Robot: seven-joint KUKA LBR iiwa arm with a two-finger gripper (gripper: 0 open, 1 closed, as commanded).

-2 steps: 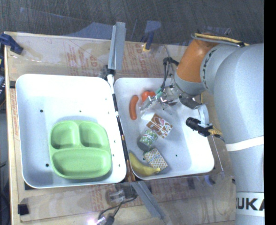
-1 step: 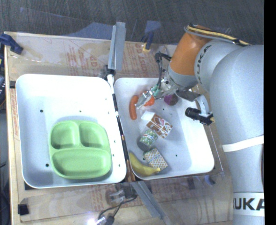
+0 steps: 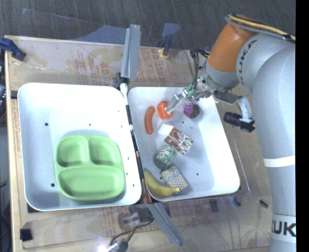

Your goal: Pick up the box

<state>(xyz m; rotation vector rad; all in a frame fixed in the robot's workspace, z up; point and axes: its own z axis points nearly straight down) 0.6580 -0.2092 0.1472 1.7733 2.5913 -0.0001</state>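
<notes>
A small flat box (image 3: 178,141) with a colourful print lies near the middle of the right bin (image 3: 225,161). A second patterned box (image 3: 174,178) rests near that bin's front edge, beside a banana (image 3: 158,186). My gripper (image 3: 173,106) hangs low over the back of the right bin, slanting down to the left from the orange-banded wrist. Its tip is beside a red-orange item (image 3: 162,111) and a purple item (image 3: 191,110). It stands behind the printed box and apart from it.
An orange sausage-shaped piece (image 3: 150,119) lies at the right bin's left side. A small round can (image 3: 165,156) sits between the two boxes. The left bin (image 3: 33,104) holds a green divided plate (image 3: 90,167). The arm's grey body fills the right side.
</notes>
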